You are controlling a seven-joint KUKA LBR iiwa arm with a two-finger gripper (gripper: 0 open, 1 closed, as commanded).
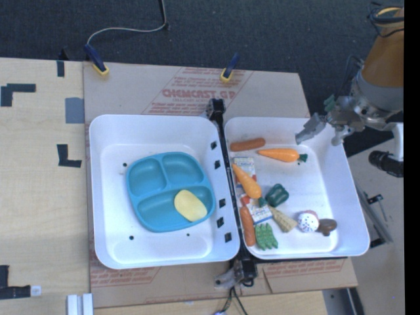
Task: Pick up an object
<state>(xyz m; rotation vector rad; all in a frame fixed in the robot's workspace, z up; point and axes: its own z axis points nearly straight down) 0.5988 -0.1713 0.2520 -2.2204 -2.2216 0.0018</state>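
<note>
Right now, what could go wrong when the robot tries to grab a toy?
The toys in the right bin lie crowded along its left side: reaching for one carrot could knock the sausage or the green pepper. The pincer hangs over the bin's top right rim and might bump it coming down.

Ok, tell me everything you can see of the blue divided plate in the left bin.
The blue divided plate is light blue, looks like smooth plastic, and has a rounded-square outline with raised ridges splitting it into three compartments: two smaller ones at the far side and one large one nearer the camera. It lies flat and slightly rotated on the floor of the left bin, about mid-bin. A yellow oval object rests in the large compartment, toward its right side.
</note>
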